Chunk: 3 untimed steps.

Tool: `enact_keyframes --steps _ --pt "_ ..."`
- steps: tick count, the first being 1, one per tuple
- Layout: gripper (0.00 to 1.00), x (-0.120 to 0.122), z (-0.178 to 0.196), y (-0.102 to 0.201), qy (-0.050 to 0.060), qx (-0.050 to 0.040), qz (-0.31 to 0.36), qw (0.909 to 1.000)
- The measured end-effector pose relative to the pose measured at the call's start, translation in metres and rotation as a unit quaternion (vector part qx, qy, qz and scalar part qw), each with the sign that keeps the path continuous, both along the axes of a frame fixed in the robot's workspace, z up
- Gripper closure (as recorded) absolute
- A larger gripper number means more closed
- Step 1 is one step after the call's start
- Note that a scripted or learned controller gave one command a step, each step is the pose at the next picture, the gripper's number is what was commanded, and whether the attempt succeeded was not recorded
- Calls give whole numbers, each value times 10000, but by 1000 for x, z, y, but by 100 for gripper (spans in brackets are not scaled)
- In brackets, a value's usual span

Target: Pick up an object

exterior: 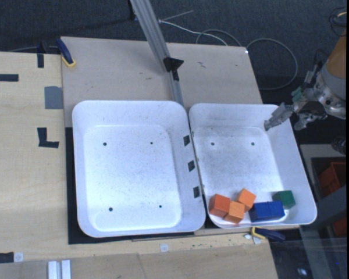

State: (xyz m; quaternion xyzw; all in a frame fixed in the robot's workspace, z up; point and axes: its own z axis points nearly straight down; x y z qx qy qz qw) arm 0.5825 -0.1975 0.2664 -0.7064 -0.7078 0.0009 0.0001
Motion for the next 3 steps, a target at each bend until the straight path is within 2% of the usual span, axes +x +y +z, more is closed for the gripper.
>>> enact_keyframes --steps 1,2,3 --pt "0 41 39 3 -34 -3 9 10000" --pt "0 82 39 -12 -13 -10 1 10000" --pt "0 93 31 -8 -6 -4 -2 10000"
